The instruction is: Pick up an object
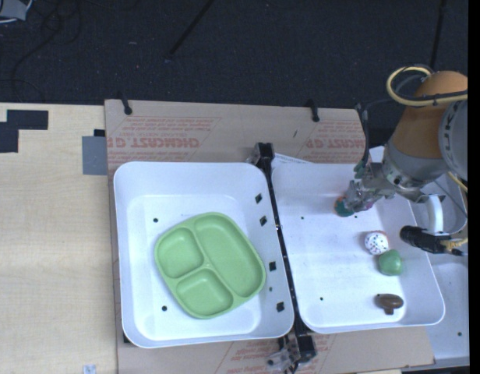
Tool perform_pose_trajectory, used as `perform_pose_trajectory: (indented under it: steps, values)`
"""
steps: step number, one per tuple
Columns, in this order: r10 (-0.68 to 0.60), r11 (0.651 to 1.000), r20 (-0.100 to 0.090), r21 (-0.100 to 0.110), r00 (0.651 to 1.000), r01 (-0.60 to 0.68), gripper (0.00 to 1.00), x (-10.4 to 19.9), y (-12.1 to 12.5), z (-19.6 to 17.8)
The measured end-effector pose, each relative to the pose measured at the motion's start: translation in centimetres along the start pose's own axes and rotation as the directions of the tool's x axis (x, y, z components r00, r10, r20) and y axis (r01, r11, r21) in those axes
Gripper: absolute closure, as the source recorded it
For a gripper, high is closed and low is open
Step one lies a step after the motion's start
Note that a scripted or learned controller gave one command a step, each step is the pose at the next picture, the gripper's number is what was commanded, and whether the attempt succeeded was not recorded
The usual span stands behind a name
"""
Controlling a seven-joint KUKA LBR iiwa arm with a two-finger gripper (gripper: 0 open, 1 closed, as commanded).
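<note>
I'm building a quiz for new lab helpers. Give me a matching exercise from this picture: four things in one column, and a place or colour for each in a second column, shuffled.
Things:
1. divided plate
2. spotted ball
3. brown piece
4. tool

Descriptions:
A. white with dark dots, in the right bin
B. light green, lying in the left bin
C. low over the right bin's far part, something teal at its tip
D. nearest the right bin's front edge, below the green ball

Pairs: 1-B, 2-A, 3-D, 4-C
</note>
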State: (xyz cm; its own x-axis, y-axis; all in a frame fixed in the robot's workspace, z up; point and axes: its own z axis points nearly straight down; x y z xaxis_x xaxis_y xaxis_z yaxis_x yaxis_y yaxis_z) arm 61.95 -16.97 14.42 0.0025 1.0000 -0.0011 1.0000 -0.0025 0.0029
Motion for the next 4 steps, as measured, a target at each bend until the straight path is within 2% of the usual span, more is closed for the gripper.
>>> perform_pose_trajectory:
  steps: [1, 2, 3, 4]
  values:
    - [0.001, 1.0, 0.0, 0.001, 1.0, -0.001, 1.0, -0.8, 0.1, -4.7]
    - [-0.003, 1.0, -0.001, 0.002, 1.0, 0.003, 1.0, -0.9, 0.1, -7.6]
    - [-0.005, 1.0, -0.003, 0.006, 1.0, 0.005, 1.0, 3.2, -1.9, -8.3]
    - [-0.006, 1.0, -0.004, 0.008, 1.0, 0.006, 1.0, 7.9, -3.7, -7.2]
